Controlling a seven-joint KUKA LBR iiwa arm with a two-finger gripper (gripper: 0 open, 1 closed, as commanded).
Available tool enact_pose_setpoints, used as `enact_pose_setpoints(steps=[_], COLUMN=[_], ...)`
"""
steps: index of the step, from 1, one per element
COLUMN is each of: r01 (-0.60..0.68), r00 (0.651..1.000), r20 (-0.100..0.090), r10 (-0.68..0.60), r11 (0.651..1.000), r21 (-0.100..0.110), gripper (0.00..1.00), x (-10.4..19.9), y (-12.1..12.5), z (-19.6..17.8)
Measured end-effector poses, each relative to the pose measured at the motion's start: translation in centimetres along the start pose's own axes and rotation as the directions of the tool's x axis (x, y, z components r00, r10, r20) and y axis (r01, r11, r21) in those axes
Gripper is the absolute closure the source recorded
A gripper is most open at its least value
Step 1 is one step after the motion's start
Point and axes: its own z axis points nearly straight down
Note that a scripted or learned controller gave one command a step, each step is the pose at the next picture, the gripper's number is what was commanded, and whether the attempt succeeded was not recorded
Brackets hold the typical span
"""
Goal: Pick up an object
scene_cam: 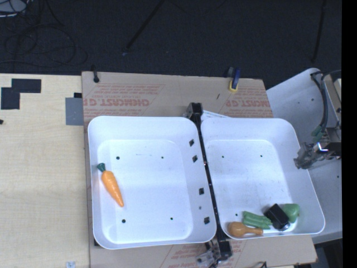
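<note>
Gripper (308,158) sat just past the right bin (294,132), couldn't tell if it was open or closed. The pile (257,220) was jammed in the corner, so a grab there could've slipped or hit the wall.

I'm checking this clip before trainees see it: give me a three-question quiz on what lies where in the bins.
1. True or false: the carrot lies in the left bin.
2. Which corner of the right bin holds its cluster of items? A) far left B) near right C) far right
3. Fill in: the black block lies between the green pod and the green ____.

Key: 1 true; 2 B; 3 pepper. An orange-brown pear-shaped toy lies there too.
</note>
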Motion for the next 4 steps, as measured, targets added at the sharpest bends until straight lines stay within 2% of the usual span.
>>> enact_pose_setpoints(steps=[1,2,3,4], r01=[0.002,-0.003,-0.011,0.000], r00=[1.000,1.000,1.000,1.000], r20=[0.001,0.003,0.003,0.002], r10=[-0.002,0.003,0.011,0.000], r11=[1.000,1.000,1.000,1.000], r21=[-0.003,-0.005,0.002,-0.003], gripper=[1.00,1.00,1.00,1.00], x=[5.0,4.5,-2.3,2.9], y=[0.1,0.0,-0.1,0.0], z=[-2.0,-6.2,-3.4,-5.6])
